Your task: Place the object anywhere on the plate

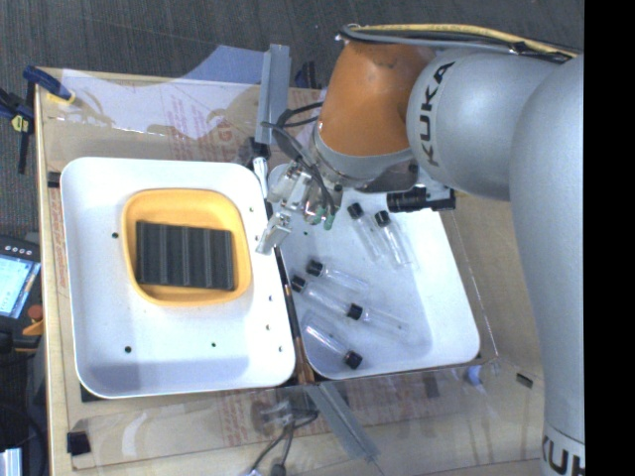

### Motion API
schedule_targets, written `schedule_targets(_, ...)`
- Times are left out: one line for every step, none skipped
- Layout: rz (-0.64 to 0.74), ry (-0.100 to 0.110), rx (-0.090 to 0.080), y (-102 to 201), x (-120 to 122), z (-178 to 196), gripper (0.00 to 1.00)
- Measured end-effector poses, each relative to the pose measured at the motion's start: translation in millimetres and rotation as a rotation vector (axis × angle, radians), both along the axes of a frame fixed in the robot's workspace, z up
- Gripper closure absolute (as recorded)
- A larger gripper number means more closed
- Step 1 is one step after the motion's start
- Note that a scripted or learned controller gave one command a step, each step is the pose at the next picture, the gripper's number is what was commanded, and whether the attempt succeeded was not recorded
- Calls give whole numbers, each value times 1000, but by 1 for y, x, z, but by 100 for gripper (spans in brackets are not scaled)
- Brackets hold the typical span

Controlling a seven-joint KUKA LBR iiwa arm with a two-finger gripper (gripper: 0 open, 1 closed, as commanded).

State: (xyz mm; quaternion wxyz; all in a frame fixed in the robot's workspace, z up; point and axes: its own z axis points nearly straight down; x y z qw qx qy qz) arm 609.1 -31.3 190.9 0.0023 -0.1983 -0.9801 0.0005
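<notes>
The pincer (283, 211) is seen at the right bin's (451, 296) upper-left corner; whether anything is clamped cannot be told. Clear tubes (342, 310) lie at five o'clock; the yellow plate (184, 211) at nine.

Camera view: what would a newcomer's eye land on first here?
First, the big grey and orange arm filling the upper right, its tool hanging over the seam between the bins. Next, the yellow plate with a dark ribbed insert in the left bin. Then clear black-capped tubes scattered in the right bin.
</notes>
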Motion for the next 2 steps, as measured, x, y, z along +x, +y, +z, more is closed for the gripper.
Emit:
schedule_targets(541, 0, 3, -29, -12, 0, 0)
schedule_targets(777, -7, 1, 2, -16, 24, 0)
